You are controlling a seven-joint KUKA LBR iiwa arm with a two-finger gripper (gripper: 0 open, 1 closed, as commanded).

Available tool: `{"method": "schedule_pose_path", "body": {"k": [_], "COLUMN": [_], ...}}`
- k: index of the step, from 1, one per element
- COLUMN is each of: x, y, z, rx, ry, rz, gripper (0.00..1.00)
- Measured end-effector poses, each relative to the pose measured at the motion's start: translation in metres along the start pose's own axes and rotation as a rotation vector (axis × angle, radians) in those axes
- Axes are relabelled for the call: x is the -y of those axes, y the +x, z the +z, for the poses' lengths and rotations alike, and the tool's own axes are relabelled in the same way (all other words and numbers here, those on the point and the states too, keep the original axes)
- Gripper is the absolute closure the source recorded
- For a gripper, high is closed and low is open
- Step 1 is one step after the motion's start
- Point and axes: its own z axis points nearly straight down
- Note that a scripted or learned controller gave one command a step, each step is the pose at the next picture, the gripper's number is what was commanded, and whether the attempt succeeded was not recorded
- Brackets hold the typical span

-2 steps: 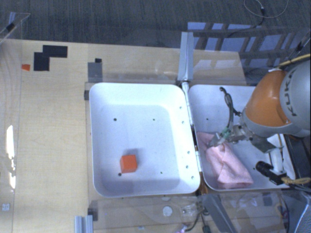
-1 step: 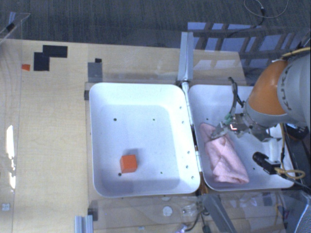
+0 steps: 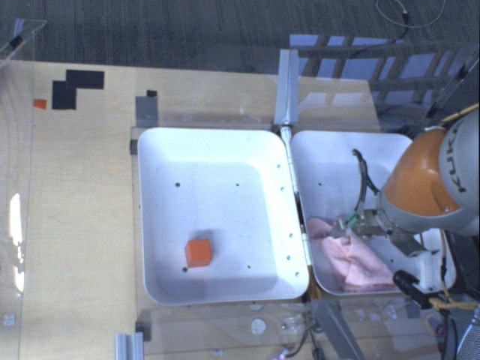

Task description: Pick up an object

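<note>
Pink cloth [image 3: 352,262] in right bin [image 3: 330,163], gripper [image 3: 349,227] just above, jaws' state unclear, arm hiding part.

A block [image 3: 199,253] sits in the left bin [image 3: 214,150], a cloth [image 3: 352,261] in the right bin [image 3: 330,152] under the gripper [image 3: 349,226].

Arm [image 3: 431,182] cut off by the right edge; its bulk covers the right bin's [image 3: 330,156] far right side. Tool [image 3: 352,226] low over the pink cloth [image 3: 352,265], finger state unreadable. Cloth's right end hidden under the wrist. Small clear items on the desk [image 3: 75,223] front edge too faint to identify
</note>
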Motion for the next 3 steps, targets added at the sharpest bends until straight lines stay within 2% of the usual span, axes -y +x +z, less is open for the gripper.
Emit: {"method": "schedule_pose_path", "body": {"k": [1,2,3], "x": [-0.053,-0.103,-0.057], "y": [0.002,-0.016,-0.038], "z": [0.002,0.004,0.003], "rx": [0.001,0.0,0.0], "ry": [0.003,0.008,0.006], "rz": [-0.038,0.044,-0.105], "gripper": [0.0,0.0,0.0]}}
